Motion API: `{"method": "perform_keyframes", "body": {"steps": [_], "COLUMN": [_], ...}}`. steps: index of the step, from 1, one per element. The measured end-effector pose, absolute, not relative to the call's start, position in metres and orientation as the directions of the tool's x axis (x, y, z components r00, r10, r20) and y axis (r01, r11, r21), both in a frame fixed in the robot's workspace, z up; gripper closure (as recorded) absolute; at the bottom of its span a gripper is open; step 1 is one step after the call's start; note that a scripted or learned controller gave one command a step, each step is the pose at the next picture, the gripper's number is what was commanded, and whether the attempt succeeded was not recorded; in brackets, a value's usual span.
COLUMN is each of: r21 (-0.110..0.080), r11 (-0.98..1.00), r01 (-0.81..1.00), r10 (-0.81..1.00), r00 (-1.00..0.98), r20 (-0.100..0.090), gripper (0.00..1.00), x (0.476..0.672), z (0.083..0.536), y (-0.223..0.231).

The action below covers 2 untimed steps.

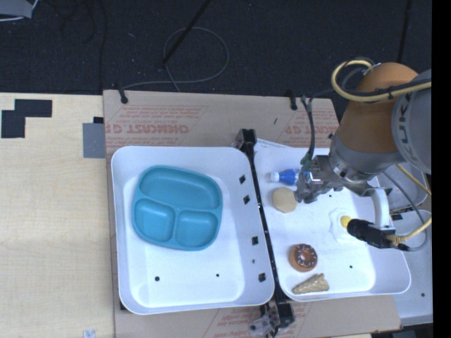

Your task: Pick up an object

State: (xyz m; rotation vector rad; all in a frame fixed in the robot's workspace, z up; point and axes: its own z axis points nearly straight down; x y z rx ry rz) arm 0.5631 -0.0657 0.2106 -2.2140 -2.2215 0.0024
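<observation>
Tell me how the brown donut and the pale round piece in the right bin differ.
The donut is dark brown; the pale round piece is plain beige. The donut has a hole in its middle; the pale round piece shows none. The pale round piece lies right beside the gripper; the donut lies farther off, near a tan wedge. Both are roundish and lie in the right bin.

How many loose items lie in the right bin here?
4: blue-and-white item beside the gripper, beige disc nearby, donut toward the front, tan wedge frontmost. The arm may hide others.
</observation>
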Motion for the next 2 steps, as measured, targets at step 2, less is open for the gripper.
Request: {"method": "perform_keyframes", "body": {"steps": [2], "r21": [-0.006], "r11": [0.004], "r01": [1.000], "r10": [1.000], "r00": [-0.004], "r20": [0.002], "gripper": [1.00], "x": [0.526], "z": [0.204], "y": [0.041]}}
